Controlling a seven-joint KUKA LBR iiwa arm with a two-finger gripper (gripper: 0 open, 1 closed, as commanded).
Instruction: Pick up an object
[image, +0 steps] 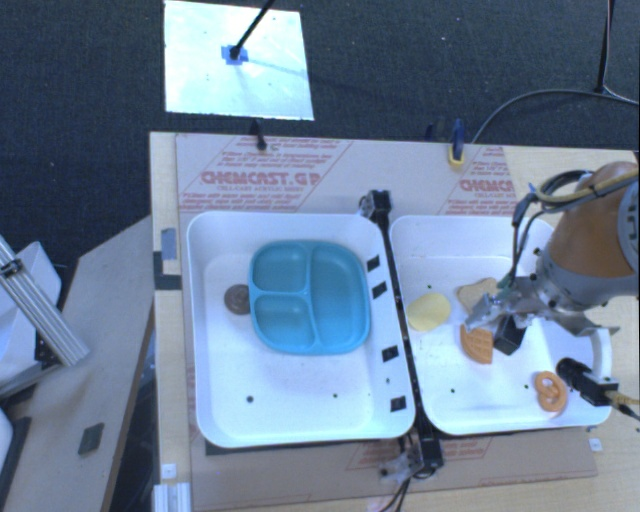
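My gripper (497, 327) hangs low over the right bin (500, 420), at the end of the grey arm with its orange band (592, 232). It is right beside an orange waffle-like piece (477, 346), touching or just above that piece's upper right edge. A tan piece (476, 292) lies just behind the gripper, and a pale yellow round piece (428, 311) lies to its left. A small orange pretzel (549, 391) rests near the bin's front right corner. Nothing visibly sits in the gripper.
The left bin (215, 400) holds a blue divided plate (306, 297) and a small brown disc (237, 299) to the plate's left. A black clip-lined ridge (392, 310) separates the bins. Cables (540, 100) run behind the right bin.
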